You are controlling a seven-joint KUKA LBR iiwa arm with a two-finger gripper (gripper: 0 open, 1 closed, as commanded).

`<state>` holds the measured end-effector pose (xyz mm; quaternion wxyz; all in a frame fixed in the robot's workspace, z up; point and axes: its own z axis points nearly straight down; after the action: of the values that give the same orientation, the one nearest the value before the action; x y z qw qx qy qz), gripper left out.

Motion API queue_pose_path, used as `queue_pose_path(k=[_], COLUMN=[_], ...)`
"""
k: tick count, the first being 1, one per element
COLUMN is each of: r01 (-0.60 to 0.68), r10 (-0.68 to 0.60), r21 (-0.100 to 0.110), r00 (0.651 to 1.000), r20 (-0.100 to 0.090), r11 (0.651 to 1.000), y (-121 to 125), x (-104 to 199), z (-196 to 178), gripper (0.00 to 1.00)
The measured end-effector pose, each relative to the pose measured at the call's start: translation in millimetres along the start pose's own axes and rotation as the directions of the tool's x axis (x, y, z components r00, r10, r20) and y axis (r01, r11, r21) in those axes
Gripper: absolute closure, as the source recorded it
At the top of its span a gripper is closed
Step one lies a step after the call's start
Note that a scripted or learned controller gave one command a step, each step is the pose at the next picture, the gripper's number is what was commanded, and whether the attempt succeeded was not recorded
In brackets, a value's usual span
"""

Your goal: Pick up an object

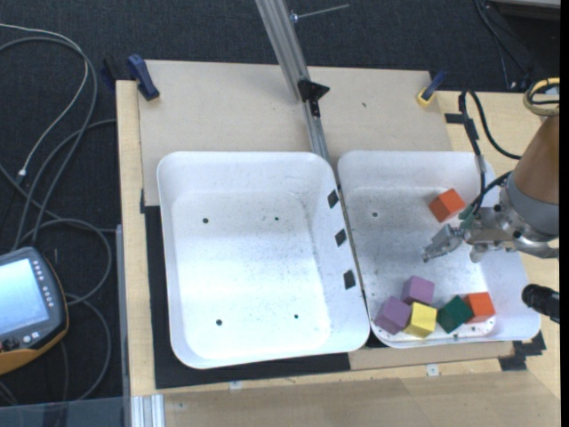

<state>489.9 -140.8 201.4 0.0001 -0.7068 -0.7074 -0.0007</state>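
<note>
Camera view. Two shallow white plastic bins are shown side by side on a pale wooden bench. In the left bin no blocks are seen; its floor is speckled with dark marks. The right bin holds six small foam blocks: an orange cube lies toward the far right, while a light purple cube, a second purple cube, a yellow cube, a dark green cube and a second orange cube are clustered along the near rim. The grey two-finger gripper is seen low over the right bin, between the far orange cube and the near cluster, its fingers drawn close together with no block between them. Open floor is left in the right bin's left half. A slanted metal rail runs down to the gap between the bins. A handheld control pendant lies left of the bench, among cables.
</note>
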Motion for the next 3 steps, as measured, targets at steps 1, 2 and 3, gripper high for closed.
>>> queue_pose_path(k=[1,2,3], r01=[0.003,-0.002,0.004], r10=[-0.003,0.002,-0.004], r21=[-0.001,0.009,-0.005], r00=[1.0,1.0,1.0], r20=[0.002,-0.001,0.001], r11=[1.0,1.0,1.0], y=[116,79,143], x=[-22,-31,-16], z=[60,105,101], gripper=[0.0,0.0,0.0])
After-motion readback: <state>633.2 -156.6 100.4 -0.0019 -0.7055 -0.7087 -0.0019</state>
